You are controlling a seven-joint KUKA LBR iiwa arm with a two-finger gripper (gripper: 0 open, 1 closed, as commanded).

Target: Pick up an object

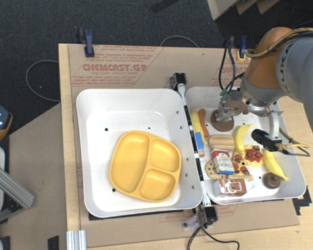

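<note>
Camera view gives us the arm [281,61] reaching from the right into the right bin [297,184]. Its gripper [225,113] sits low at the bin's far end, over a brown disc [222,123]. Toy food crowds that bin: a banana [242,137], a hot dog [221,141], a second banana [274,163]. Beside it, the left bin [94,108] carries a yellow divided plate [145,165].

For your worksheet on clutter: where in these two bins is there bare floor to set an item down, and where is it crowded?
Bare floor rings the yellow tray in the left bin, widest along its far edge. The right bin is crowded: bananas, a hot dog and packets sit close, and the gripper hangs over its far end.
</note>
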